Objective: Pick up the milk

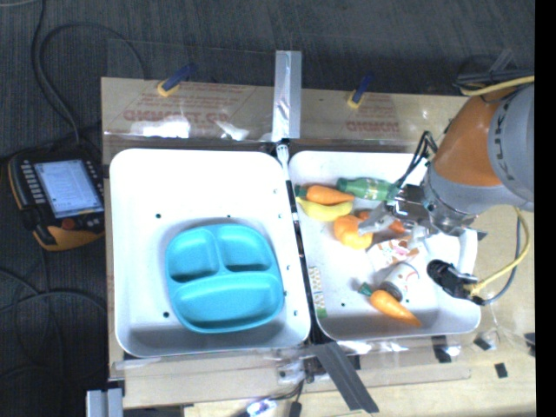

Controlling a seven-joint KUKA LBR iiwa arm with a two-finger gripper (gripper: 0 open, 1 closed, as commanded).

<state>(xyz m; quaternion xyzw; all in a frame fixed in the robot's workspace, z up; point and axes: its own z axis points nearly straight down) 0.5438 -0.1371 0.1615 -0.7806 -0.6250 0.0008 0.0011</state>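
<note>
The milk [399, 251] is a small white carton with red print, lying in the middle of the right bin [334, 315]. My gripper [380, 218] hangs low over that bin, just up and left of the carton, above an orange fruit [348, 229]. The grey arm with its orange band [465, 150] comes in from the right and hides the bin's far right part. Nothing shows as held.
The right bin also holds a green bottle [365, 186], a banana [320, 209], an orange carrot-like piece [325, 195], a carrot [393, 304] and a white cup-like item [397, 276]. A blue divided plate [224, 276] lies in the left bin [139, 233].
</note>
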